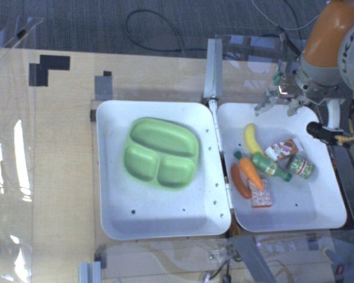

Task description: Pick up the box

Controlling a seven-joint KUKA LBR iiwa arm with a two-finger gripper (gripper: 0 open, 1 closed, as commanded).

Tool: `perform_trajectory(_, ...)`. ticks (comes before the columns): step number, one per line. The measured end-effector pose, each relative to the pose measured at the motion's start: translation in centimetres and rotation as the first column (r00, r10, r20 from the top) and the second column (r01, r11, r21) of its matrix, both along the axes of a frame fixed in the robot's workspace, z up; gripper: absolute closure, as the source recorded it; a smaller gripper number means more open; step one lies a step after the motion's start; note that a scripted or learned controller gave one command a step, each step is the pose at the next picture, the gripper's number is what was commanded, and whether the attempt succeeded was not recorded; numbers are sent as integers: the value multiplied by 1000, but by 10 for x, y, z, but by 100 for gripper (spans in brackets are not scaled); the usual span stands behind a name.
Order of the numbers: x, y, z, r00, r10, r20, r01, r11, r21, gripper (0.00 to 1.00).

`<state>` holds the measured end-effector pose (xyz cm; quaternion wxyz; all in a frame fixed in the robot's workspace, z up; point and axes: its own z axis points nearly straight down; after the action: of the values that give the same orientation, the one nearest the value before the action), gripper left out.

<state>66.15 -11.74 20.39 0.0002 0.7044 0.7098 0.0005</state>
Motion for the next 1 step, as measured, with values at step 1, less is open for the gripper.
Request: perform_trajectory(1, 1, 33, -113, 995, 95, 2, -95, 995, -1, 0)
